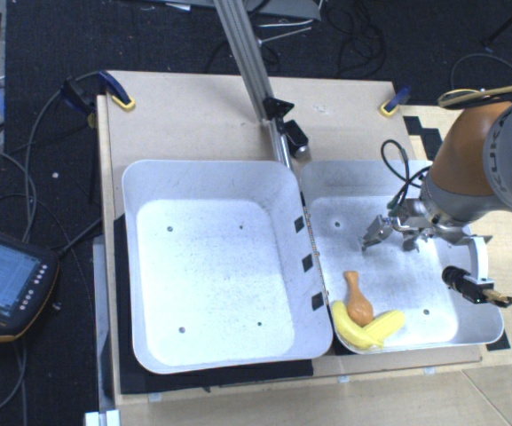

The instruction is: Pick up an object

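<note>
My grey arm (495,162) with the orange band comes in from the right side and bends down over the right shallow white plastic bin (326,189). My small metal two-finger gripper (382,232) hangs over the middle of this bin, above the speckled floor. My two fingers are spread a little apart, and there is nothing between them. I am not holding anything.

The things I could pick up lie near the front edge of the right bin, well apart from my gripper. One is a curved yellow toy banana (367,328). It lies flat in the front left corner of the bin. The other is a small orange-brown toy chicken leg (358,301). It rests just behind the banana and touches it, with its thin end pointing toward the back of the bin.

The left shallow white plastic bin (140,185) sits right beside the right one, and their edges overlap in the middle. Both bins sit on a light wooden bench (202,114). A slanted silver metal pole (247,51) rises from behind the bins.
</note>
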Tool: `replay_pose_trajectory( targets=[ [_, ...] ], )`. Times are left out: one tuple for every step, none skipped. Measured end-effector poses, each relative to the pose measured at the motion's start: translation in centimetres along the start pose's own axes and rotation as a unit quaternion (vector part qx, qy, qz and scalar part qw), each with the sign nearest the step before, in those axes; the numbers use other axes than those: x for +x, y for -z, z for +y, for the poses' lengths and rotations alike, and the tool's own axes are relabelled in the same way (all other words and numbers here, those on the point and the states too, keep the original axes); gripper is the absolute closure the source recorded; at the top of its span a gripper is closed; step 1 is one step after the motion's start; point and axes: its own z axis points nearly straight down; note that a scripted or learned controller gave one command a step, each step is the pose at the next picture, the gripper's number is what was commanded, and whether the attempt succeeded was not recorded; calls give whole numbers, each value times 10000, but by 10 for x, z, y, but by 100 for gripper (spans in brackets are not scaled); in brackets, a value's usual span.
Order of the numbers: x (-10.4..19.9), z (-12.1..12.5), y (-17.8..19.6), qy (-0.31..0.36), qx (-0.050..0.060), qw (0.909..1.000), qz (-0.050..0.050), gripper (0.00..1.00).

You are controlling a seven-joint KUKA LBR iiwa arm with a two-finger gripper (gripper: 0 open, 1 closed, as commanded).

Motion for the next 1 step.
replay_pose_trajectory(
  targets=[
    [0,1,13,1,-26,10000,-6,100]
  ],
)
